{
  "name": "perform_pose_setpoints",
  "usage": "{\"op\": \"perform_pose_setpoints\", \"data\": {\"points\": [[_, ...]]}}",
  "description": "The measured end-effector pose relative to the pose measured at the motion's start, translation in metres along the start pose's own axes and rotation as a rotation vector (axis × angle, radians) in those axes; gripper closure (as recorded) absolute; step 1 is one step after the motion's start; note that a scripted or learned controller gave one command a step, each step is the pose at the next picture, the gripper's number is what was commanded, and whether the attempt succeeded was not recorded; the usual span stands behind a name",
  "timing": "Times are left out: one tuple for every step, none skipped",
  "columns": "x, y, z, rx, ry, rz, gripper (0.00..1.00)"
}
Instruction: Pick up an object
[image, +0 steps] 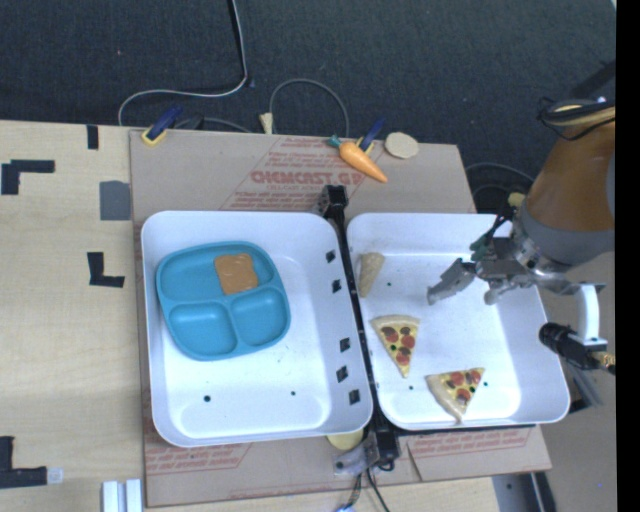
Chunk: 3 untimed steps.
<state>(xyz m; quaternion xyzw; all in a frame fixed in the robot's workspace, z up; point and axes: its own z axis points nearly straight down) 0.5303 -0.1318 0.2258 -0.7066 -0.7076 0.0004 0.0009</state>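
The gripper (468, 285) hung with fingers spread, holding nothing, at the right of the frame, above two pizza slices (398, 341) in the right bin (530, 340).

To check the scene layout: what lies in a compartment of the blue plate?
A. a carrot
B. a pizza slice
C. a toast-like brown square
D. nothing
C: the brown square sits in the upper compartment of the blue plate in the left bin.

A dark carpeted floor (400, 50) (crossed by a pale cable (238, 50)) lies beyond the light wooden bench (50, 330), which bears a brown cardboard sheet (290, 170).
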Motion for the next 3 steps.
{"op": "perform_pose_setpoints", "data": {"points": [[0.035, -0.004, 0.067, 0.007, 0.002, -0.001, 0.0], [0.035, -0.002, 0.143, -0.004, -0.004, 0.001, 0.0], [0.034, -0.001, 0.129, -0.006, -0.004, 0.002, 1.0]]}}
